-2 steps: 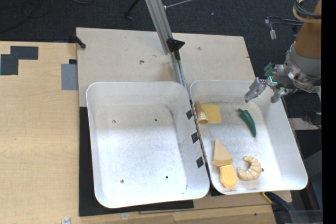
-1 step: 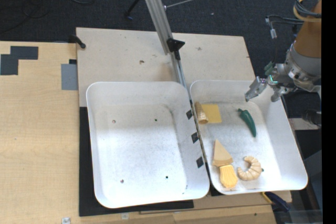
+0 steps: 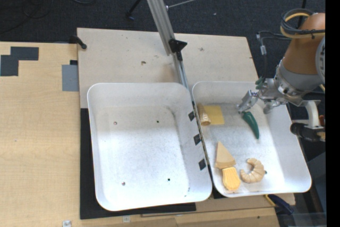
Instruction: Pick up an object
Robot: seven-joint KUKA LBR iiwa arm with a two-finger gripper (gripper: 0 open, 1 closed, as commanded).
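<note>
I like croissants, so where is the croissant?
The croissant lies in the right bin, near its front edge, just right of the yellow block and below the green pepper.

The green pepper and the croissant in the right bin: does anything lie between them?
No. In the camera view, only bare white bin floor lies between the green pepper and the croissant. The cheese wedge sits off to the left.
</note>
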